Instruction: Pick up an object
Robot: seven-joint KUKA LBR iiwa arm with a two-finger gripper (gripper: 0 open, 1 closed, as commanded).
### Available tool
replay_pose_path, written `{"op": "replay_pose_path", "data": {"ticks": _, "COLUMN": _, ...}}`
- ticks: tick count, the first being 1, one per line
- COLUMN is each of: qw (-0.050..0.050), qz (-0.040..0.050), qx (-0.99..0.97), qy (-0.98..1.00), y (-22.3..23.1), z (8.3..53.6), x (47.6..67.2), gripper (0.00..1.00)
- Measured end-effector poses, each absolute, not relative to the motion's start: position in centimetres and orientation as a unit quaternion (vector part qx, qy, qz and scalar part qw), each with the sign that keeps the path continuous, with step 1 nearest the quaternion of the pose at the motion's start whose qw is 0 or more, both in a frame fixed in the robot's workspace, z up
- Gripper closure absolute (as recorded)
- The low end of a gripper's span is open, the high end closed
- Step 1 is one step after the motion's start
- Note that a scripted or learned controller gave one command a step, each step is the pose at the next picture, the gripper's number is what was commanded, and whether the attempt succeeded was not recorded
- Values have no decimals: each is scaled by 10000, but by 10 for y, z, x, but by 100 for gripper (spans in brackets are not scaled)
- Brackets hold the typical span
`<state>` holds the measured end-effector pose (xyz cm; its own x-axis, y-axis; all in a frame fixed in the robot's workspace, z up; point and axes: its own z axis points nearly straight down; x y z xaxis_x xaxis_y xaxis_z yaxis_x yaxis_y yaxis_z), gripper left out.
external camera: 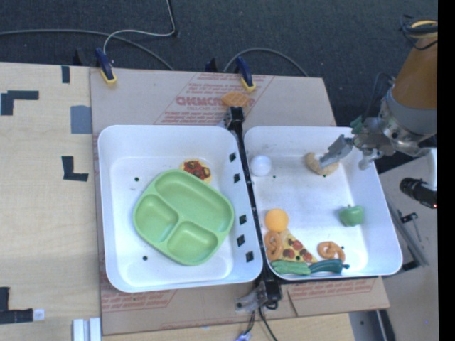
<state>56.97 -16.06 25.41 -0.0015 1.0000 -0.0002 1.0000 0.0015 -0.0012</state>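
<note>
**Ana:** Cardboard (206, 94) covers the bench, clamped at the back edge by two blue clips, probably to keep the two white bins from sliding. What sits on the left?

**Ben:** The left bin (114, 190) carries a green divided plate (183, 217), smooth moulded plastic with three compartments, lying flat and turned at an angle. Just beyond its far rim is a small red and yellow toy food piece (196, 168), touching or nearly touching the plate.

**Ana:** And past the divider?

**Ben:** The right bin (380, 212) has the loose pieces, scattered as if tipped in. A white ball (261, 165) lies near the divider, glossy and round. Below it sits an orange ball (276, 220), then a toy pizza slice (286, 248), a pretzel-shaped piece (329, 249) and a teal strip (311, 266) along the near wall. A green chunk (351, 215) lies apart, toward the right wall.

**Ana:** Which one is the arm after?

**Ben:** I'd judge the tan, bread-like lump (318, 163) at the far side. The gripper (335, 155) slants down from the right and its tip meets that lump's right edge.

**Ana:** Are the jaws closed on it?

**Ben:** I cannot tell; the tip is too blurred, so I won't call it held.
</note>
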Motion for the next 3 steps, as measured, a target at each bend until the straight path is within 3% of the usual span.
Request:
{"op": "replay_pose_path", "data": {"ticks": 1, "qw": -9, "qz": 1, "qx": -7072, "qy": -7070, "y": -218, "z": 87, "x": 533, "gripper": 0}}
{"op": "replay_pose_path", "data": {"ticks": 2, "qw": 4, "qz": -1, "qx": -7060, "qy": -7082, "y": -148, "z": 103, "x": 600, "gripper": 0}}
{"op": "replay_pose_path", "data": {"ticks": 3, "qw": 5, "qz": 6, "qx": -7074, "qy": -7068, "y": -224, "z": 124, "x": 513, "gripper": 0}}
